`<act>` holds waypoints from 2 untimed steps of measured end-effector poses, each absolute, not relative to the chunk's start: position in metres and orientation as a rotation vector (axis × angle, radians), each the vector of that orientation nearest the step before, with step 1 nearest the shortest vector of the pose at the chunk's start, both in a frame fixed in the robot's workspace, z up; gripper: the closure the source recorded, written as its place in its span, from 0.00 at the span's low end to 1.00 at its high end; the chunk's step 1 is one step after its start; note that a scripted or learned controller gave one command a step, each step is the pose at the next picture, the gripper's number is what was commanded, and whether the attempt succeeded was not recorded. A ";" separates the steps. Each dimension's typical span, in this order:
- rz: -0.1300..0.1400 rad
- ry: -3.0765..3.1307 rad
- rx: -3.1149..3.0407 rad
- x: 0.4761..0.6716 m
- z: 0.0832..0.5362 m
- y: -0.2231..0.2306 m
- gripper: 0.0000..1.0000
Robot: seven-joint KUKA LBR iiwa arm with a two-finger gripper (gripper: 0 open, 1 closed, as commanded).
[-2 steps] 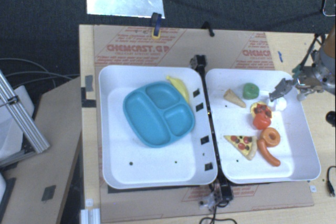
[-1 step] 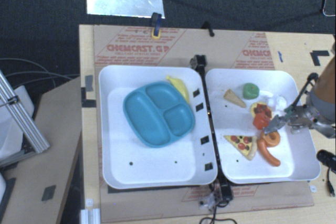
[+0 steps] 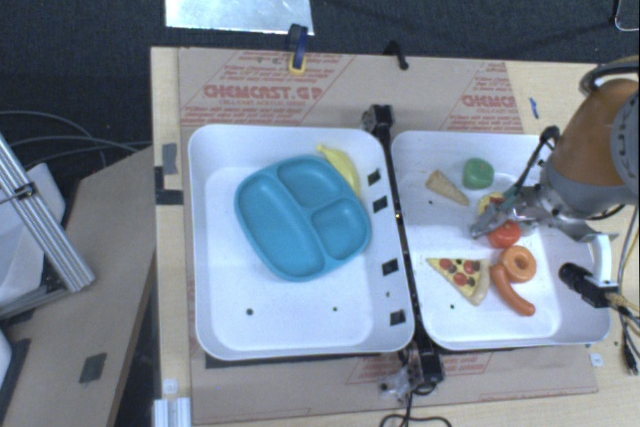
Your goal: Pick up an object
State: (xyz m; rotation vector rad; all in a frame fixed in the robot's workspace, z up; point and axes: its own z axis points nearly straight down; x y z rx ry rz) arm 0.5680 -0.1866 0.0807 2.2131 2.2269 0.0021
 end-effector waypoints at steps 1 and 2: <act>0.006 2.221 2.212 0.568 0.097 -0.188 1.00; 0.003 2.234 2.212 0.548 0.088 -0.106 1.00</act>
